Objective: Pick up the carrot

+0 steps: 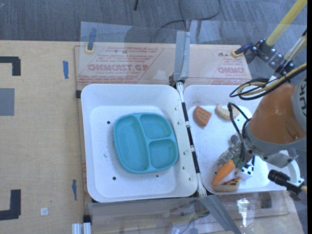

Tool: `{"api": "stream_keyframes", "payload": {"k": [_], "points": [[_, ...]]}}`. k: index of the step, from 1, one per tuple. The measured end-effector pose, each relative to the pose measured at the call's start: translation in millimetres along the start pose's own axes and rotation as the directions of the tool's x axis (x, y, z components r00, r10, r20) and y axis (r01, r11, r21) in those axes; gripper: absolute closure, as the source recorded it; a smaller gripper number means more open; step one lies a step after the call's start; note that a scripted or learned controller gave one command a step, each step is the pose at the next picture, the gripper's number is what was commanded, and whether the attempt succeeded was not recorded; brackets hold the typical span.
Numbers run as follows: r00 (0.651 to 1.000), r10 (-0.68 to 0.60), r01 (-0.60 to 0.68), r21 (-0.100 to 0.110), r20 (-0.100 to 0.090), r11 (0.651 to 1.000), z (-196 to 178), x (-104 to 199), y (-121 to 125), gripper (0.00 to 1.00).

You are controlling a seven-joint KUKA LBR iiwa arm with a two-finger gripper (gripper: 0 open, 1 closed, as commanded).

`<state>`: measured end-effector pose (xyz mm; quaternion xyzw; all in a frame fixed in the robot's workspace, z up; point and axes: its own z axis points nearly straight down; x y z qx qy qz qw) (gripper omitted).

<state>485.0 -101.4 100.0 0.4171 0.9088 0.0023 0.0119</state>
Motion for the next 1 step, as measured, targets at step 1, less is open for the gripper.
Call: {"api": "stream_keyframes", "payload": {"k": [1], "points": [[0.924,0.383,-0.382,0.02,-0.012,0.924,-84.7,33.2,24.6,1.0]]}}
